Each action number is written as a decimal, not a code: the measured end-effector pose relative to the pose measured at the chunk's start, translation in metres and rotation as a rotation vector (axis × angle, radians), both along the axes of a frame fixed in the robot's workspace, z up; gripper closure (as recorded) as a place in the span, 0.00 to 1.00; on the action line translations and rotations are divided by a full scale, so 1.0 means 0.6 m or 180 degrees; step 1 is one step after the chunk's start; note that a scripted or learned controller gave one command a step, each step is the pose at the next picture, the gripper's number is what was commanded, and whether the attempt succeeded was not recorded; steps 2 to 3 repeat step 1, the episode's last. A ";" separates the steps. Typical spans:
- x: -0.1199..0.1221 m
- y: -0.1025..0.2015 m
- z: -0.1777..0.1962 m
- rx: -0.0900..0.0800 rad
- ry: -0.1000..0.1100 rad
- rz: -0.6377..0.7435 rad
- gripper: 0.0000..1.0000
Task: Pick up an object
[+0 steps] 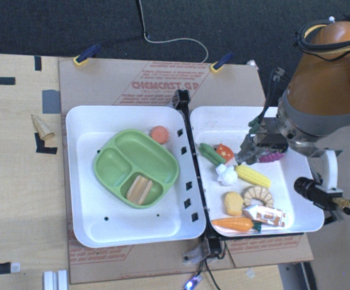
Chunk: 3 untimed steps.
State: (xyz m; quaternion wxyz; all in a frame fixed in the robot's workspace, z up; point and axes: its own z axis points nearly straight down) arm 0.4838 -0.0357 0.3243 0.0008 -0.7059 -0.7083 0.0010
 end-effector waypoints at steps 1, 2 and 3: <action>0.029 0.122 0.081 0.0006 -0.0020 0.0021 1.00; 0.029 0.122 0.081 0.0006 -0.0020 0.0021 1.00; 0.029 0.122 0.081 0.0006 -0.0020 0.0021 1.00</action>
